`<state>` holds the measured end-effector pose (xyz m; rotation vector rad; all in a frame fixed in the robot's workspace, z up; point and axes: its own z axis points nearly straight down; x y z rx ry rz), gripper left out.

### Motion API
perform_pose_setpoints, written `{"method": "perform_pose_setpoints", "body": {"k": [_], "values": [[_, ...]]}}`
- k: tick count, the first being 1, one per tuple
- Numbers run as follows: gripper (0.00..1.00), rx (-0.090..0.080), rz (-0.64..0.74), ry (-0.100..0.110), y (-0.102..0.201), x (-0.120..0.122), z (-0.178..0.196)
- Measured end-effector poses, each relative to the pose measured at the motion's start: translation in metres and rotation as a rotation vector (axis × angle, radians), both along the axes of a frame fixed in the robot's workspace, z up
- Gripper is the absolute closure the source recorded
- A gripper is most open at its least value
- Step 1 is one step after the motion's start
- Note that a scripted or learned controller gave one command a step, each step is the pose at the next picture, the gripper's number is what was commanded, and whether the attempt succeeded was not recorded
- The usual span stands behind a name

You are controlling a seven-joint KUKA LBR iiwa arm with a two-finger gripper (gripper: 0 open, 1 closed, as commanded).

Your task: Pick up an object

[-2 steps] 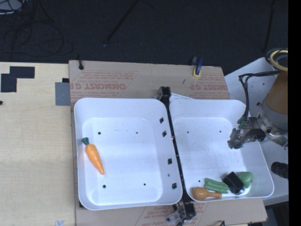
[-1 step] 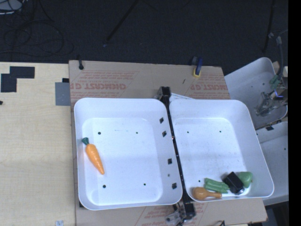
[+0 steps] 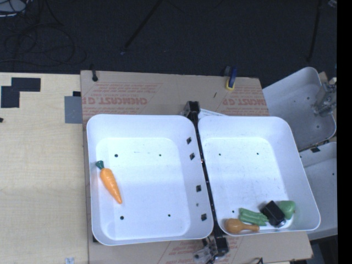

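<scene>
You cannot tell the claw's state, so go for the carrot [image 3: 110, 185] by the left bin's [image 3: 140, 124] wall: light, stiff, slippery; pinch mid-body.

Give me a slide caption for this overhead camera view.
Toy carrot alone in the left bin; green, black and tan items clustered in the right bin's near corner.

Mirrored red print on cardboard sheet [image 3: 165, 95]

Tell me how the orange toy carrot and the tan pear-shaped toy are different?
The orange toy carrot has a green top; the tan pear-shaped toy shows no green. The carrot lies alone in the left white bin, near its left wall; the pear sits in the right white bin, crowded by green toys and a black block. Both lie flat.
</scene>
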<state>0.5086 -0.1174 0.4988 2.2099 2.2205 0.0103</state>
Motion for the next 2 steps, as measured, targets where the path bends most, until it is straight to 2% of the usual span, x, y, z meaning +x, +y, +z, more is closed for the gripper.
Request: {"method": "perform_pose_setpoints", "body": {"k": [1,2], "values": [[1.00,0.003,0.003,0.008,0.068,-0.034,0.042],[1.00,0.002,0.006,0.014,0.157,-0.033,0.038]]}}
